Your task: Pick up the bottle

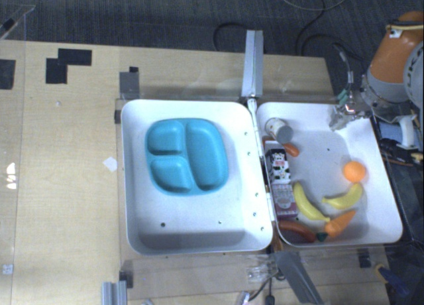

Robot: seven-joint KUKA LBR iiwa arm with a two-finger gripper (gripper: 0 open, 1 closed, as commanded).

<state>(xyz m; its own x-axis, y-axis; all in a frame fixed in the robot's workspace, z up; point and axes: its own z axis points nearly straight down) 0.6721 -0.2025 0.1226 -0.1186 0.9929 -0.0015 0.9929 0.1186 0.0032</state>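
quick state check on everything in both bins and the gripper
bottle: lying on its side along the right bin's left wall, not held
blue divided plate: flat in the left bin, nothing on it
bananas: two, lying loose in the right bin
orange: resting near the right wall
carrot: lying by the front wall
gripper: over the right bin's back corner, holding nothing seen

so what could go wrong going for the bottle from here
The bottle lies flat against the right bin's left wall, so the hand may hit the wall or close on nothing. A banana and a carrot lie close by, so a loose approach could catch those instead.
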